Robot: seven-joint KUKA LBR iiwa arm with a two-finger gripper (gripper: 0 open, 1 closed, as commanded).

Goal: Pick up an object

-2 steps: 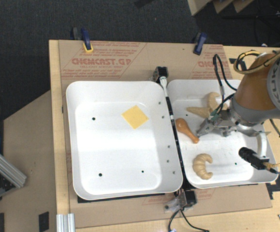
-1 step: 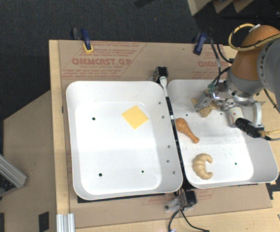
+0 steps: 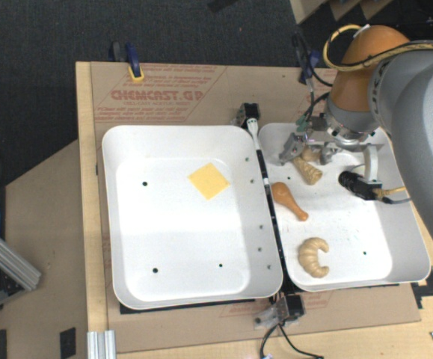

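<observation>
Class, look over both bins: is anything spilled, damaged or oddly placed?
Nothing stands out. The yellow slice lies flat in the left bin. The drumstick and croissant rest apart in the right bin. A tan piece sits just below the hand. No spills or damage show.

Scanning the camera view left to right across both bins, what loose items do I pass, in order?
Yellow square slice in the left bin → chicken drumstick → croissant, both in the right bin. The tan piece by the gripper overlaps these sideways, so I've left it out.
</observation>
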